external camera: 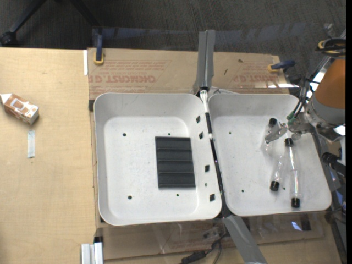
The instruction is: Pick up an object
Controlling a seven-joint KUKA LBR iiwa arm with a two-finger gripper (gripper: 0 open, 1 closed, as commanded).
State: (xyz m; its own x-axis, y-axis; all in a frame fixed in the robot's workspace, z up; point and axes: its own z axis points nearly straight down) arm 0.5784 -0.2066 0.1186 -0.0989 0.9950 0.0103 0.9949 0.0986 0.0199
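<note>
In the middle of the left bin (110, 147) a black ribbed rectangular block (175, 162) lies flat. The right bin (242, 191) holds two clear tubes with black caps, one long (292, 175) and one shorter (276, 175), side by side at its right part. A small grey piece (270, 130) sits just above them. My gripper (287, 126) reaches in from the right, low over the right bin's upper right area, next to the grey piece and the top end of the long tube. The orange band of the arm (334, 87) is above it.
A central divider with black clips (209, 147) separates the bins. Brown cardboard (148, 73) lies behind them, with clamps at its back corners. A small orange and white box (21, 109) and a pale strip (31, 145) rest on the wooden bench at left.
</note>
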